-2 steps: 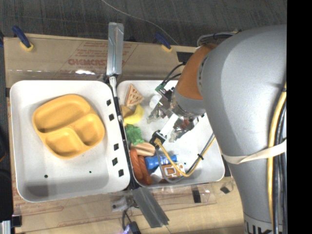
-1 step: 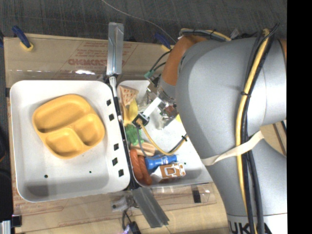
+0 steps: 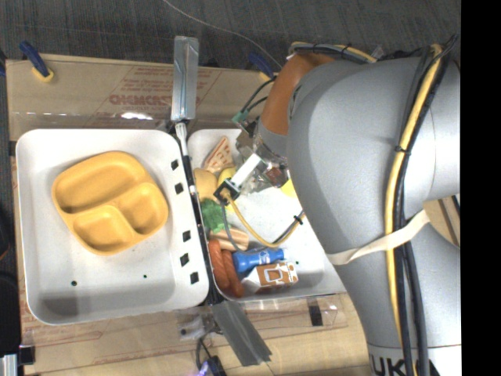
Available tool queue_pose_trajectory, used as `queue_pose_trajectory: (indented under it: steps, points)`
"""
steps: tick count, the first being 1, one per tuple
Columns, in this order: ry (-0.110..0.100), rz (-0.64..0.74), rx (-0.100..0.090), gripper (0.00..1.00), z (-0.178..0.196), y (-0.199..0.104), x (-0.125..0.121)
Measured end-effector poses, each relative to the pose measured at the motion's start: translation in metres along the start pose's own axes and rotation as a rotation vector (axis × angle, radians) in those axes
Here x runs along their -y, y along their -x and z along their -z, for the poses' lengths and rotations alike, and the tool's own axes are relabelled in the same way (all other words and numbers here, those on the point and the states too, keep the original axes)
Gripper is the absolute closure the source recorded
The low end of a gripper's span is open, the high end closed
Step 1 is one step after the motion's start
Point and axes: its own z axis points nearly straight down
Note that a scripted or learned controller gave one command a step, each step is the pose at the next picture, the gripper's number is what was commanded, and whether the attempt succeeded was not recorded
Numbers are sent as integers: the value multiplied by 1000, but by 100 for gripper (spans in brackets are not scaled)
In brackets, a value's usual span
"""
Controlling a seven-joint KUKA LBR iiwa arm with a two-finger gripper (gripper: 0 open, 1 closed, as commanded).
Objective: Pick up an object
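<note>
The right bin (image 3: 313,269) holds several small items along its left side. A tan ridged wedge (image 3: 218,154) lies at the top, a pale yellow round piece (image 3: 204,182) below it, then a green item (image 3: 213,215). Nearer the front lie a brown-orange sausage shape (image 3: 222,266), a blue bottle (image 3: 258,258) and a small orange-and-white box (image 3: 275,274). My gripper (image 3: 264,165) hangs over the upper part of this bin, just right of the tan wedge and the yellow piece. The grey arm hides the bin's right half.
The left bin (image 3: 47,288) carries a yellow divided tray (image 3: 109,200). A metal divider bar (image 3: 185,77) runs between the two bins. Brown cardboard (image 3: 94,84) lies behind the bins. The arm's bulk covers the right side of the bench.
</note>
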Motion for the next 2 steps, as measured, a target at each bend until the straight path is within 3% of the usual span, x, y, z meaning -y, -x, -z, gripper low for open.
queue_pose_trajectory:
  steps: [1, 2]
  points:
    - [8, -403, -9, 100, 94, -24, 26]
    - [3, -429, -2, 100, 91, 43, 61]
